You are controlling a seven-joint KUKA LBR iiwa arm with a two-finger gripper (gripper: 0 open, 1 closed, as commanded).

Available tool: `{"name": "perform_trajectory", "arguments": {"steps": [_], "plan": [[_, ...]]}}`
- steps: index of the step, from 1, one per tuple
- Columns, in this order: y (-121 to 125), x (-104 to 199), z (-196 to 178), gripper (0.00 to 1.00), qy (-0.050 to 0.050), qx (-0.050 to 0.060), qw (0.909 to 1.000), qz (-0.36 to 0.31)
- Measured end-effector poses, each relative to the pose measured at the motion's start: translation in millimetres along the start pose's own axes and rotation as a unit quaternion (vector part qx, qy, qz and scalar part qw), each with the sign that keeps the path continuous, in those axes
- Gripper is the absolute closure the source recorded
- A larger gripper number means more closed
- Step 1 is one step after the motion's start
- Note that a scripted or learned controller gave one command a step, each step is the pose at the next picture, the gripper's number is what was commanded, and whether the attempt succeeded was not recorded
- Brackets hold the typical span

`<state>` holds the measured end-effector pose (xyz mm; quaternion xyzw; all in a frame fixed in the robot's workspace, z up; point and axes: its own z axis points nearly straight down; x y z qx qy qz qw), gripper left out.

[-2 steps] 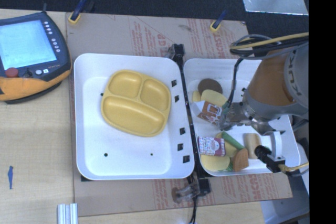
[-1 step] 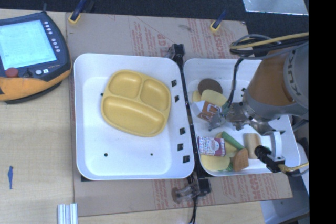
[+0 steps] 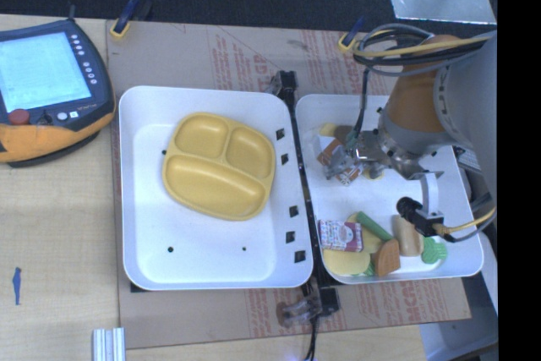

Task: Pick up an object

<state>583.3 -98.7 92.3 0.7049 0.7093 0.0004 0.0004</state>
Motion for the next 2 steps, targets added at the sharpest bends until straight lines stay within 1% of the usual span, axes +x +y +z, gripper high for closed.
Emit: {"name": "perform_trajectory", "arguments": {"steps": [1, 2], "plan": [[-113.5, -8.0, 1.2, 0.0, 0.002, 0.008, 1.0, 0.003], [-107.6, -4.3, 0.7, 0.0, 0.0, 0.002, 1.0, 0.002]]}}
